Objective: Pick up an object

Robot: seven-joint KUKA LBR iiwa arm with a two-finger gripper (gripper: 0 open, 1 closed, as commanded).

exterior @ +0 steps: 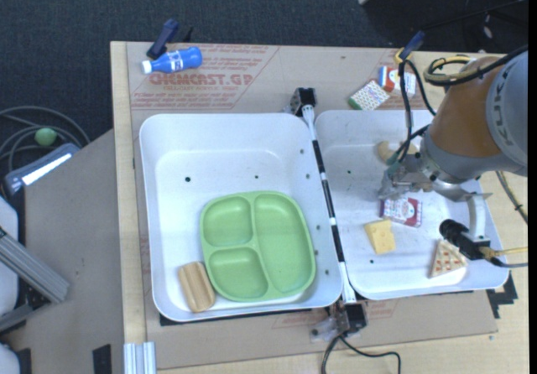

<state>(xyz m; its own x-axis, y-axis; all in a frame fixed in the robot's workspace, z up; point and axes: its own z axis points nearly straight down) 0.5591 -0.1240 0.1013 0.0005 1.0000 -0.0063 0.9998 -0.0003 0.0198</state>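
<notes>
My gripper (397,188) reaches down into the right bin (352,133), just above the top edge of a small dark red packet (402,211). The packet lies flat on the bin floor. A yellow cheese-like block (381,237) sits below and left of the packet. A triangular waffle-patterned wedge (448,262) rests near the bin's front right corner. A small beige lump (385,149) sits behind the gripper, partly hidden by the arm. The grey and orange arm (474,125) covers the right part of that bin.
The left bin (168,146) holds a green divided plate (256,244) and a tan bread-like piece (196,286) at its front left. On the bench behind the bins lie a blue and white bottle (172,59) and a small checkered box (369,96).
</notes>
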